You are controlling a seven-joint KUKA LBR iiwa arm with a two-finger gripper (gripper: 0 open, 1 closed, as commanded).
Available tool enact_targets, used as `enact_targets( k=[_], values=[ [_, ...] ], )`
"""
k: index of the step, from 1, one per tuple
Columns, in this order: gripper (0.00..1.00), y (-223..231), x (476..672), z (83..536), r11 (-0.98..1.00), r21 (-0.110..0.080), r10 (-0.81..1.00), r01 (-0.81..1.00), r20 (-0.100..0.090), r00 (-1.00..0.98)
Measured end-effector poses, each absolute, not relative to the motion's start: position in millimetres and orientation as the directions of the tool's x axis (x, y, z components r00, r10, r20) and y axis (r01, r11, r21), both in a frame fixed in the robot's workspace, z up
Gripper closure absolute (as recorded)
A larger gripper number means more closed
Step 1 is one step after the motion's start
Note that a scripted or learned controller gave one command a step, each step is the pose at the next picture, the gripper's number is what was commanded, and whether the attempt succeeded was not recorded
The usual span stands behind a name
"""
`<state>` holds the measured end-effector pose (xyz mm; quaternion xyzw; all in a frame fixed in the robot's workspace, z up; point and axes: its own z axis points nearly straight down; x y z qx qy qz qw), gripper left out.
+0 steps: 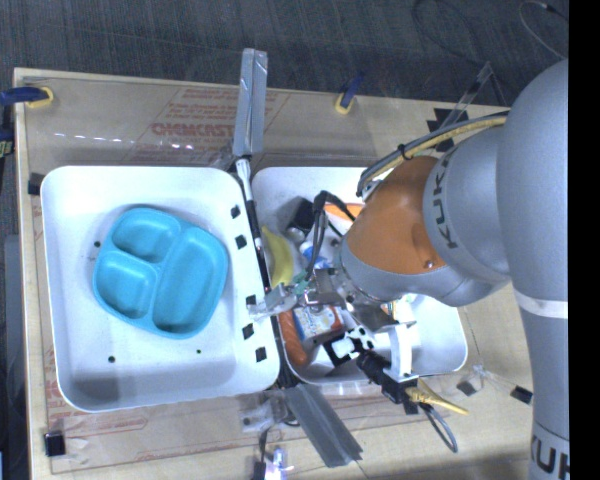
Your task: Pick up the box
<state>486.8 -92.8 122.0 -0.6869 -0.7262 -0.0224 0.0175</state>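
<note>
The arm reaches over the right bin (pixel 450 348) and covers most of it. My gripper (pixel 315 303) hangs low at the bin's front left, just over a small box (pixel 317 322) printed in orange, white and blue. The box lies on the bin floor and the gripper's body partly covers it. I cannot make out whether the gripper touches it or grips it.
A yellow banana-like thing (pixel 277 255) lies along the right bin's left wall, with a black object (pixel 301 214) behind it. An orange item (pixel 292 344) sits at the front left corner. A blue divided tray (pixel 160 268) lies in the left bin (pixel 70 368).
</note>
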Motion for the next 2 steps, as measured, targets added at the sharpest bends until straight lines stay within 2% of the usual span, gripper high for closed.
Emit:
enact_targets(
  k=[1, 2],
  values=[
    [0.0, -95.4, 485.6, 119.5, -0.051, -0.008, 0.996, 0.999, 0.073, 0.051],
    [0.0, -93.8, 485.0, 120.0, -0.064, -0.009, 0.996, 0.998, 0.068, 0.064]
  ],
)
